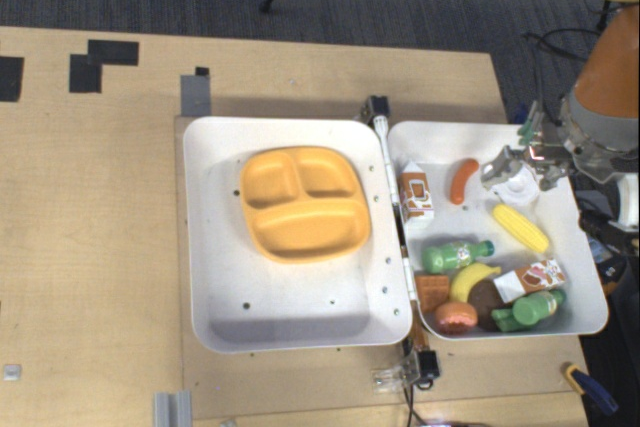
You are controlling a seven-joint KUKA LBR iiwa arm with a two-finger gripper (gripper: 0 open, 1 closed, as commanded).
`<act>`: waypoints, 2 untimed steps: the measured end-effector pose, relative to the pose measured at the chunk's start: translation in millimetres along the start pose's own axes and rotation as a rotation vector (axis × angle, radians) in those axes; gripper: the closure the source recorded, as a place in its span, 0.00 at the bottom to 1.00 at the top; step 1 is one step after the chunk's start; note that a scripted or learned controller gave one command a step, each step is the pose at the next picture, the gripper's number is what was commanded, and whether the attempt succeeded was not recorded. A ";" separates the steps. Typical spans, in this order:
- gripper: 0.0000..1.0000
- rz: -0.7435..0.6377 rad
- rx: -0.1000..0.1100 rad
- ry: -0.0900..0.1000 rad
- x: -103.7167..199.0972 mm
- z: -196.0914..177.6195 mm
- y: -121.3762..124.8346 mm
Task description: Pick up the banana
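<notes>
The banana lies low in the right bin, well apart from the jaws (spread or pinched, I cannot tell); neighbouring toys partly cover it.

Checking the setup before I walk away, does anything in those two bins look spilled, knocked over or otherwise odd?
Nothing looks spilled or broken. The right bin is crowded: the banana lies wedged among a green bottle, a brown item and other toy food. The yellow tray lies flat in the left bin.
</notes>
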State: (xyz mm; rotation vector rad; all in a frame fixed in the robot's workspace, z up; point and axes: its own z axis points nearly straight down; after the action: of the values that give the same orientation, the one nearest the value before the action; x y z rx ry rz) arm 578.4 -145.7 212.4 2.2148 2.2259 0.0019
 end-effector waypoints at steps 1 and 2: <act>0.00 -0.390 0.001 0.000 -40.1 113.2 -24.2; 1.00 -0.391 -0.004 -0.001 -39.4 101.6 -22.0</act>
State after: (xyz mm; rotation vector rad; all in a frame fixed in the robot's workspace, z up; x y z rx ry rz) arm 556.8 -185.2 110.8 1.7376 2.6107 0.0047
